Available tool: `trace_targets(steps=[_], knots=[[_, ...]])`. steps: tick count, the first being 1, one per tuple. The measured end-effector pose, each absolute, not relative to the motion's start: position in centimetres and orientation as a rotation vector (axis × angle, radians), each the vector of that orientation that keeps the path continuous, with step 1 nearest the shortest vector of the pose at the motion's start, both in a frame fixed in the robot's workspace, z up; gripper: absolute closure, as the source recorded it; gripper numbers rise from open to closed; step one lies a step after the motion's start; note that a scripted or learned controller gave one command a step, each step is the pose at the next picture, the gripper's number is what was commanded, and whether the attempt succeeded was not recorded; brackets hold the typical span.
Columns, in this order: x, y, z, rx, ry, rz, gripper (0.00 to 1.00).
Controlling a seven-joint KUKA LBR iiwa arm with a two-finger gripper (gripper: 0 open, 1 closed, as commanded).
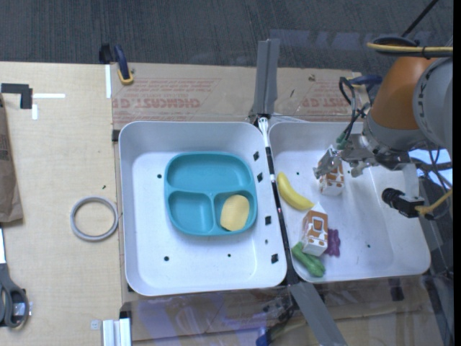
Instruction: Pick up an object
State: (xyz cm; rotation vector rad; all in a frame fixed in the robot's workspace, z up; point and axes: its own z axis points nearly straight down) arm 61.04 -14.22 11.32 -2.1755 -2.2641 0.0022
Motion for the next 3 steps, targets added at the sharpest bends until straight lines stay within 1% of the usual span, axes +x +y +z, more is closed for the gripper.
trace_targets(steps=[1,2,3], knots=[[63.5,-14.2,9.2,-2.245,-2.199,0.001,0.00],[63.5,-14.3,10.2,-2.244,-2.202,0.002,1.00],[65.2,-7.8,19.1,-2.217,-2.227,0.002,1.00]])
